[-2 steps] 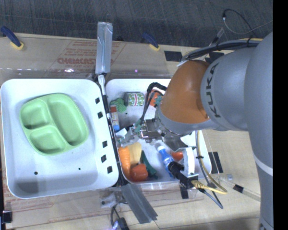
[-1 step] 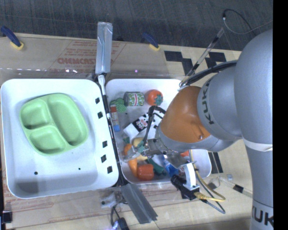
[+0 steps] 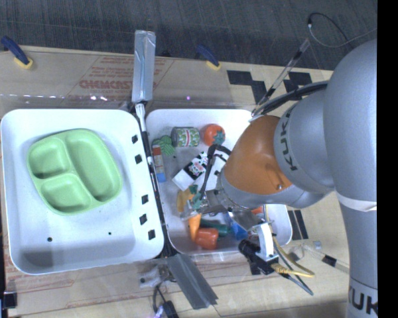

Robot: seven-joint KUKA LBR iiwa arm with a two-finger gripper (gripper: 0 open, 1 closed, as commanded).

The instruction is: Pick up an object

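We see the end effector [image 3: 200, 201] low among the toys in the right bin [image 3: 160, 126]; we cannot tell its state; a green tray [image 3: 73, 171] fills the left bin [image 3: 13, 124]

A green can [image 3: 185, 136] lies on its side up-left of the end effector [image 3: 200, 201]; an orange block [image 3: 205, 236] sits just below it.
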